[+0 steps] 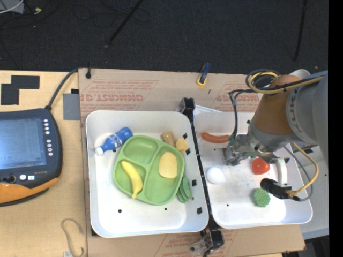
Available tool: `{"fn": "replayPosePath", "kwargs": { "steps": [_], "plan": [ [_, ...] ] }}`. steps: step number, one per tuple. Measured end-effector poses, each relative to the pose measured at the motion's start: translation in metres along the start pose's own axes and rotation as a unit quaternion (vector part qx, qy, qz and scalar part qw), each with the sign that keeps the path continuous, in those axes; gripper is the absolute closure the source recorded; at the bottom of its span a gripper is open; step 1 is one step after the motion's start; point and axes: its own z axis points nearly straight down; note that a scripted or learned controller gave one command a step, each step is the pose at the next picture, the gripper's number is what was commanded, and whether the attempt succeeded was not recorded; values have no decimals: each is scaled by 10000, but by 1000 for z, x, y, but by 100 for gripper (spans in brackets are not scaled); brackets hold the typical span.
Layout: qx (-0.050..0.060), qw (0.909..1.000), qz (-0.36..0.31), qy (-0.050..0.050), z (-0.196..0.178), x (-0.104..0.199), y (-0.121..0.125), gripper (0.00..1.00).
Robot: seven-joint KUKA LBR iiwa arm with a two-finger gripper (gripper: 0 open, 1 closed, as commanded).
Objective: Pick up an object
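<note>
Hovering gripper [234, 155] mid right bin [300, 213], between sausage [215, 138], egg [215, 175].

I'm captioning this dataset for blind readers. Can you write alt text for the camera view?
A grey robot arm with an orange band lowers its gripper into the right white bin, among a hot dog, white egg, red tomato and green bumpy ball. The left white bin holds a green divided plate bearing a yellow banana, beside a blue bottle.

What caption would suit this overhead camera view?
Grey arm's tool hovers in the right white bin among a white egg, red tomato and orange sausage.
</note>
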Motion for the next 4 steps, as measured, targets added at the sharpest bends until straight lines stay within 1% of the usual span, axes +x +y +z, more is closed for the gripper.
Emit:
{"fn": "replayPosePath", "kwargs": {
  "steps": [1,2,3,4],
  "plan": [
    [-34,10000,-29,-9,-63,-1,2,100],
    [-32,10000,-34,-8,-119,6,-4,100],
    [-26,10000,-33,-7,-131,4,-4,100],
    [-2,10000,-43,1,-120,41,-14,100]
  ]
}}
